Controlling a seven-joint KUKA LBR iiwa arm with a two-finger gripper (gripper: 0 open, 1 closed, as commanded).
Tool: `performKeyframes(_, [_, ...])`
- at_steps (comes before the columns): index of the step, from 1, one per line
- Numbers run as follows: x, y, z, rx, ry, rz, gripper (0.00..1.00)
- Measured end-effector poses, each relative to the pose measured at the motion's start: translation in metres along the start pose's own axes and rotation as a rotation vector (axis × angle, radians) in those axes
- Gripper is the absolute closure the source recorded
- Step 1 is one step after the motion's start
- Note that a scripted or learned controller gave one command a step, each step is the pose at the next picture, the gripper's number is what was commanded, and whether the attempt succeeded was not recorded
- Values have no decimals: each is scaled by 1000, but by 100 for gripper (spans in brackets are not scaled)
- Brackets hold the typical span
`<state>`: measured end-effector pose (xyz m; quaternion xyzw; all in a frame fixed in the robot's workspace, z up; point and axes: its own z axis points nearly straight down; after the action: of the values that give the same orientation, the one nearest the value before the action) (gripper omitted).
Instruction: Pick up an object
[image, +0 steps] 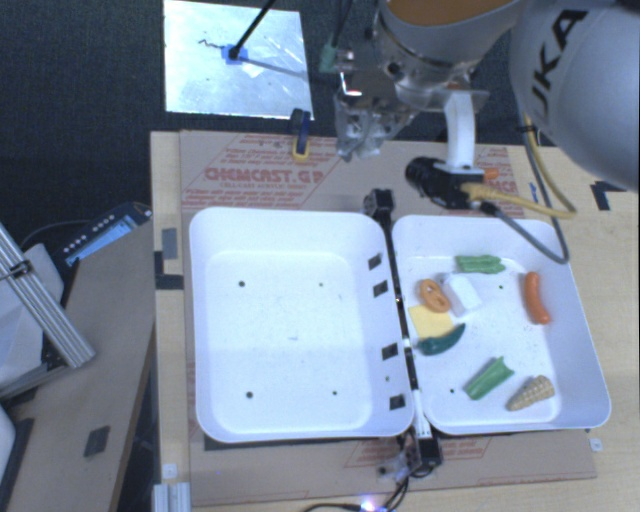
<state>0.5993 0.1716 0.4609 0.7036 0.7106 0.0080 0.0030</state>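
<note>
Seven small plastic toy foods lie in the right bin (585, 380); jaws (360, 135) state unclear

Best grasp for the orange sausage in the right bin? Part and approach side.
Take the orange sausage at its middle, coming straight down, fingers closing across its short width. It lies flat, long axis running roughly up and down the view, with bare floor of the right bin on both long sides. The gripper hangs above the bench, beyond the bins.

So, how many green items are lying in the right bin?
3. A green bean pod lies near the far wall, a dark green pepper beside the yellow cheese slice, and a lighter green piece next to the corn cob.
</note>
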Motion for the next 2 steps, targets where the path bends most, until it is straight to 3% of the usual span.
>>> performKeyframes(2, [52,-114,-41,14,-4,1,100])
